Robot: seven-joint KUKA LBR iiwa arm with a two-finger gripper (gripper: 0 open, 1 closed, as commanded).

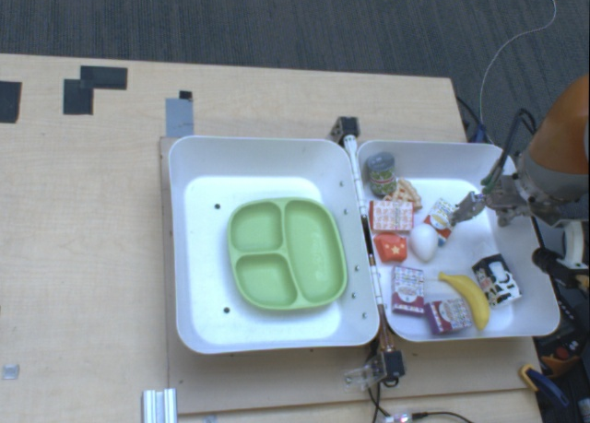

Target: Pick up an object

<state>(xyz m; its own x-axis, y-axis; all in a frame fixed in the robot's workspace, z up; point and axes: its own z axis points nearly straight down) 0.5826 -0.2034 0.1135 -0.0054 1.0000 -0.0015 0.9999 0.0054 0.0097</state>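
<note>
We cannot tell the gripper state. We should centre it over the small carton just beside the egg, then descend vertically, clear of the banana.

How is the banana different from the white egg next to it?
The banana is yellow; the egg is white. The banana is long and curved; the egg is short and round. The banana lies nearer the bin's front edge; the egg sits nearer its middle. Both lie loose in the right bin.

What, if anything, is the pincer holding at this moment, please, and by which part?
It cannot be told: the pincer sits over the right bin, beside a small red-and-white packet, with no clear hold visible.
</note>
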